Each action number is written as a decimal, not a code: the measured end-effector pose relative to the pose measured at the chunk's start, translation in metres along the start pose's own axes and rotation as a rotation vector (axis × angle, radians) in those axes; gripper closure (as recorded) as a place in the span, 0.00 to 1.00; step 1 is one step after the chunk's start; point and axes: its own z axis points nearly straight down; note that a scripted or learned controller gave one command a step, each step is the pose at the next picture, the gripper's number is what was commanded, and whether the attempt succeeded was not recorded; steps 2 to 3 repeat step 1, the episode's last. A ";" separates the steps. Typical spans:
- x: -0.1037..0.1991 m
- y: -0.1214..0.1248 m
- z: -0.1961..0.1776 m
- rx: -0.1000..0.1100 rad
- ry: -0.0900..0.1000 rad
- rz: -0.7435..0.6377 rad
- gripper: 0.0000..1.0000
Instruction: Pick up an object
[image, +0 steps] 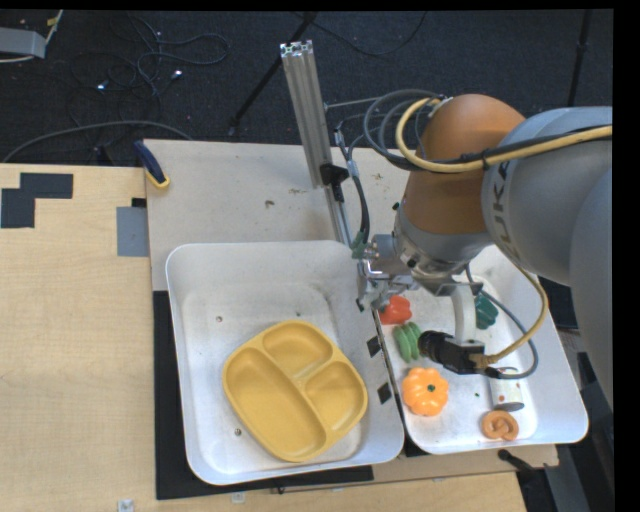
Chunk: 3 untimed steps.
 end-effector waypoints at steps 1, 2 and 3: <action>0.053 0.018 -0.005 -0.003 -0.002 -0.001 1.00; 0.053 0.018 -0.005 -0.003 -0.002 -0.001 1.00; 0.053 0.018 -0.005 -0.003 -0.002 -0.001 1.00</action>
